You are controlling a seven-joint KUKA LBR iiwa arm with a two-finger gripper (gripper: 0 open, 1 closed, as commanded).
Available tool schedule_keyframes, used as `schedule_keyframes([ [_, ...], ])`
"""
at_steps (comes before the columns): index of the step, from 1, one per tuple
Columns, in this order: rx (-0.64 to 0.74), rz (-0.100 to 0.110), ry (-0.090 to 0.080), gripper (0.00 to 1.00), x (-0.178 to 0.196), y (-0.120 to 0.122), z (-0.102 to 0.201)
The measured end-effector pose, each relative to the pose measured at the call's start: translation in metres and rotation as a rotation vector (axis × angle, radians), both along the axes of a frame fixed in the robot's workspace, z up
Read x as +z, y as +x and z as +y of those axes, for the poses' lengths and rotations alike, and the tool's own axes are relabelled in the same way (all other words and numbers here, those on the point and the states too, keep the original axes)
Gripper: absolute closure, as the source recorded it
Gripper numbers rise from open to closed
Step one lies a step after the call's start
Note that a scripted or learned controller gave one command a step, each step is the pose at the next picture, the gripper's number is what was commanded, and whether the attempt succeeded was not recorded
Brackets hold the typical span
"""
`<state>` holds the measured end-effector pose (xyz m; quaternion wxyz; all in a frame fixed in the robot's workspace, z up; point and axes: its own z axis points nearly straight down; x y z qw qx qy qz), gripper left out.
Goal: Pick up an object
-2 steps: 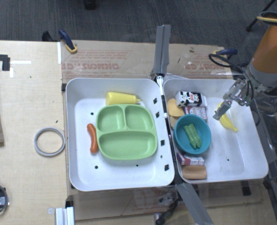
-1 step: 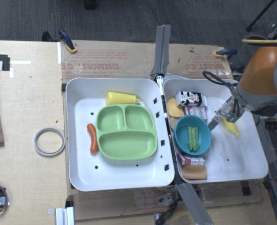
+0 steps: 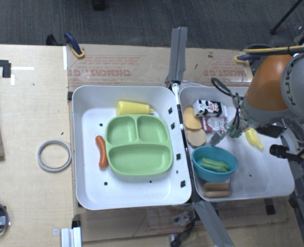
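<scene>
My gripper (image 3: pixel 229 131) is low in the right bin (image 3: pixel 275 187), at the end of the grey arm with the orange band (image 3: pixel 267 84). It sits just right of a pinkish packet (image 3: pixel 213 122) and a black-and-white packet (image 3: pixel 207 107), and above the blue bowl (image 3: pixel 214 164) holding a green piece (image 3: pixel 213 164). Two round tan slices (image 3: pixel 193 127) lie to its left and a small yellow piece (image 3: pixel 253 138) to its right. The arm hides what lies directly under the gripper.
A brown sausage-shaped piece (image 3: pixel 216 189) lies at the right bin's front. The left bin (image 3: pixel 85 153) holds a green divided plate (image 3: pixel 139 144), a yellow bottle (image 3: pixel 133 107) and an orange sausage (image 3: pixel 102 151). A grey ring (image 3: pixel 54 155) rests on the bench at left.
</scene>
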<state>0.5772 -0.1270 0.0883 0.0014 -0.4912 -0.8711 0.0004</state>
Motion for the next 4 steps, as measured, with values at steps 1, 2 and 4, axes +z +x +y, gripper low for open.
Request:
schedule_keyframes([
  [1,-0.187,0.005,-0.002,0.0,-0.001,0.065,0.002],
  [2,-0.301,-0.003,-0.001,0.0,0.004,-0.034,0.017],
  [4,-0.224,-0.002,-0.001,0.0,0.065,-0.045,0.009],
])
